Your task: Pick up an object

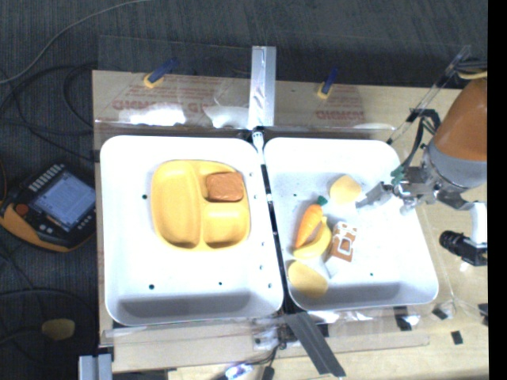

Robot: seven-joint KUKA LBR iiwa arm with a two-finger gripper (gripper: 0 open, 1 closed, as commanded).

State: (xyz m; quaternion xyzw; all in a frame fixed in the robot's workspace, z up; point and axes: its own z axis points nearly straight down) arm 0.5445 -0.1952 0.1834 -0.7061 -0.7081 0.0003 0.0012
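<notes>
While my gripper (372,199) hangs over the right bin (412,287), I can't tell its jaw state; nothing looks lifted; the carrot (310,222) waits ungrasped.

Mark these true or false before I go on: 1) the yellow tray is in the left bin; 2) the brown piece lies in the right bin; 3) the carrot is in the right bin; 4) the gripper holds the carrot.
1) True: the yellow tray sits in the left bin.
2) False: the brown piece lies in the tray's upper right compartment, in the left bin.
3) True: the carrot lies in the right bin.
4) False: the gripper is apart from the carrot, near the pale yellow piece.
</notes>
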